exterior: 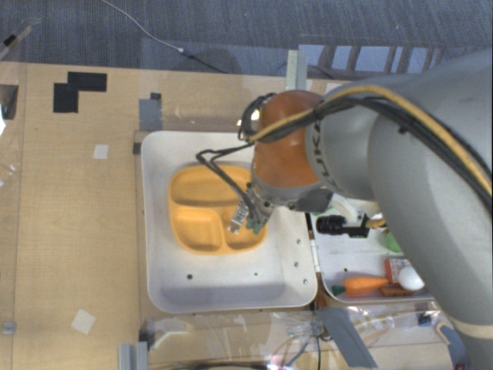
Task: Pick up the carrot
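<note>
The gripper (248, 220) is hanging over the yellow plate (202, 206) in the left bin (231, 287), and nothing is showing between its fingers. The carrot (366, 286) is lying in the right bin (330, 287), to the right and nearer, its long axis running left to right.

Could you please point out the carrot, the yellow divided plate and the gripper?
Orange carrot (365, 286), camera view, mid-body.
Yellow divided plastic plate (202, 206), camera view, central divider.
Gripper (246, 222), camera view, between fingertips.
</note>
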You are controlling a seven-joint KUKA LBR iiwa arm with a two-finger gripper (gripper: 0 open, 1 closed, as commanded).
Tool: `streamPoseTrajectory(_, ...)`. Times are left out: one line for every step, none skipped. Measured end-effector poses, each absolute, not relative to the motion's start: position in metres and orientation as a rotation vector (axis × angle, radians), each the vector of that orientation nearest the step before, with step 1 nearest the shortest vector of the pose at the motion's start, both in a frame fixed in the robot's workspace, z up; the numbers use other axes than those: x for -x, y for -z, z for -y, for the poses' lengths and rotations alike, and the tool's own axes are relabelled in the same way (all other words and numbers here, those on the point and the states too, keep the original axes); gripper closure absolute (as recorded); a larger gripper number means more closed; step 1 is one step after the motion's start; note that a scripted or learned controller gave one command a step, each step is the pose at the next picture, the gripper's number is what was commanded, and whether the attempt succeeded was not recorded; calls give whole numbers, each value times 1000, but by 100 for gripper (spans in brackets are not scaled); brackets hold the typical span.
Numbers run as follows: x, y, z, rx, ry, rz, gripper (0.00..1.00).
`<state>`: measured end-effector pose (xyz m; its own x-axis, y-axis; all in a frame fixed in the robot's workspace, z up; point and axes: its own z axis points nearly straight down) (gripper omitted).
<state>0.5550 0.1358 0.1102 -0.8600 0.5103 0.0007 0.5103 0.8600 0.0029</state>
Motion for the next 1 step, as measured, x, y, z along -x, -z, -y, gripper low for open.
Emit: streamPoseTrajectory(-630, -104, -184, -949, 86, -3063, 100)
